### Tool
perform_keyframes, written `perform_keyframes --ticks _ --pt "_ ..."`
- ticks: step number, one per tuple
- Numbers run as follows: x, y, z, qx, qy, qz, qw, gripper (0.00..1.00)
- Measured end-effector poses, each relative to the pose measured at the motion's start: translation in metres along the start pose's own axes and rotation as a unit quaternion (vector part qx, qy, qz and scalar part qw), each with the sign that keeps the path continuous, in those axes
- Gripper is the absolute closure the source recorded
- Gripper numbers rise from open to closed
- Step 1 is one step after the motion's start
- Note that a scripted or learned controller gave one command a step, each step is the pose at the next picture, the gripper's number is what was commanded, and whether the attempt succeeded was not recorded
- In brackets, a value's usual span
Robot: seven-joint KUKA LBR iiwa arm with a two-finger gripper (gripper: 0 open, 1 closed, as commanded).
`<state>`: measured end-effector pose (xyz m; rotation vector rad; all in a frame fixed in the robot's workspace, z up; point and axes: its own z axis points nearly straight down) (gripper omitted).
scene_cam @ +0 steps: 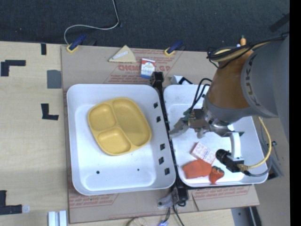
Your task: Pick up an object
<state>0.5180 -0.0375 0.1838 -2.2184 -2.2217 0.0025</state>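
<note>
My gripper (188, 131) hangs over the middle of the right bin (181, 100), its two grey fingers spread apart with nothing between them, so it is open. Just below it lies a small white packet with pink print (202, 150). Closer to the front wall an orange soft object (195, 169) rests beside a small red piece (216, 174). The arm's orange band and grey wrist cover the right half of this bin.
The left bin (77, 126) holds a yellow divided plate (119, 125). A black divider (162, 121) runs between the bins. Behind them on the cardboard stand a small red-and-white box (147, 68) and a tan wedge (123, 54).
</note>
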Motion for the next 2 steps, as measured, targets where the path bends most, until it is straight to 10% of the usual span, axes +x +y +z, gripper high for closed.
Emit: perform_keyframes --ticks 1,2 --pt "-0.003 0.008 0.000 0.000 0.000 0.000 1.0000 0.00" --pt "-0.046 0.077 0.000 -0.001 -0.001 0.001 1.0000 0.00"
